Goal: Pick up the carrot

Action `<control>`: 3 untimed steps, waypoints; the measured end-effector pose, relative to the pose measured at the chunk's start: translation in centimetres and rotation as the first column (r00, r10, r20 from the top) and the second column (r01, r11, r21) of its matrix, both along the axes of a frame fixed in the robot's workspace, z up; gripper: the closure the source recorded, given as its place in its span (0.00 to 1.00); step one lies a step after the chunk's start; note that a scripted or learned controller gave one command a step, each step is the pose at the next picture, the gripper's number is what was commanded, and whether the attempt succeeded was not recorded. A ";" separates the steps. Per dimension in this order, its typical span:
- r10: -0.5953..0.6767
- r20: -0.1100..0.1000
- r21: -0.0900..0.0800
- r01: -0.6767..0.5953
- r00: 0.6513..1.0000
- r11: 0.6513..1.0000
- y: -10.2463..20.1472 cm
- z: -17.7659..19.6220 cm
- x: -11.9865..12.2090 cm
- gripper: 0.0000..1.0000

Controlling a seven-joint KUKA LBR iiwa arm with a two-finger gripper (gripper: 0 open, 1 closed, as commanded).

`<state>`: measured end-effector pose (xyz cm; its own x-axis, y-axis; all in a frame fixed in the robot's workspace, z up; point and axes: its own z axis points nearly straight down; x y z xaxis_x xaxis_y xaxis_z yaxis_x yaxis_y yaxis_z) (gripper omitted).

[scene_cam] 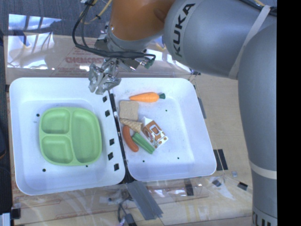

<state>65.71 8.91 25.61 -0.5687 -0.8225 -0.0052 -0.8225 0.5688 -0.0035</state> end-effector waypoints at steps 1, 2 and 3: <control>-0.107 -0.015 -0.003 0.107 0.994 0.994 5.6 -11.5 -0.4 1.00; -0.149 0.008 0.005 0.149 0.989 0.989 10.9 2.4 -2.0 1.00; 0.144 -0.010 -0.002 -0.144 0.990 0.990 11.8 -7.7 -5.2 1.00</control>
<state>60.56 20.76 17.89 -0.4447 -0.8957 0.0019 -0.8957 0.4447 0.0032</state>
